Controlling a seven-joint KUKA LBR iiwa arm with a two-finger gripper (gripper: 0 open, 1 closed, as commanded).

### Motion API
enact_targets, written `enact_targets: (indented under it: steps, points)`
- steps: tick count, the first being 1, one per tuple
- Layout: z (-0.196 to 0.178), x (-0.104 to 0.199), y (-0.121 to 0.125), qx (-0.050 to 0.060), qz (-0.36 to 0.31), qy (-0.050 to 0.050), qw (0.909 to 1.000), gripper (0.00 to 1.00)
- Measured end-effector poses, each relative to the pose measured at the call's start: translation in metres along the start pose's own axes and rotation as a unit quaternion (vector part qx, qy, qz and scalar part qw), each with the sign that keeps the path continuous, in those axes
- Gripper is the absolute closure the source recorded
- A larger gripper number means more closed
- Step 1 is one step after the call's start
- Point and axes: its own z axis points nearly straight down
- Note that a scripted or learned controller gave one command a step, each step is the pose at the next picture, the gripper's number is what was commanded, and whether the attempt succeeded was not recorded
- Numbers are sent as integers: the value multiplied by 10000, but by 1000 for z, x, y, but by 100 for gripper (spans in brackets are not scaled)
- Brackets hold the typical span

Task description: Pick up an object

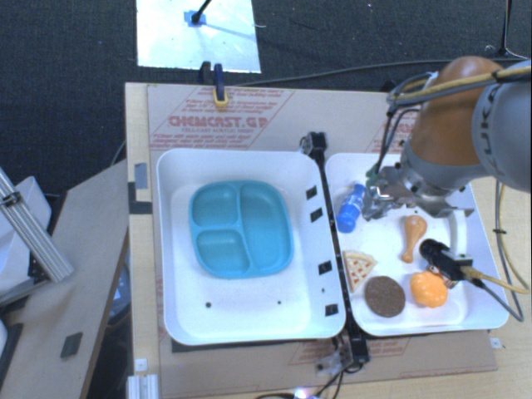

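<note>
Dark carpet surrounds the bench. Its left bin holds a blue plate. Over the right bin the gripper hovers, seemingly in approach; I cannot tell whether it is open or closed. The blue bottle, at its 8 o'clock, looks the likeliest target and calls for a centred descent.

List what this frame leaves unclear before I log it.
Camera view:
- Upper end of the blue bottle: hidden behind the gripper, so contact between them cannot be judged.
- Far part of the right bin: covered by the arm.
- The orange item and the brown disc: too small to identify.
</note>
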Motion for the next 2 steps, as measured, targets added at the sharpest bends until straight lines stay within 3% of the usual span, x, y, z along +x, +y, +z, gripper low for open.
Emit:
enact_targets:
  steps: [2]
  points:
    - [10,101,-25,4,-9,3,10000,100]
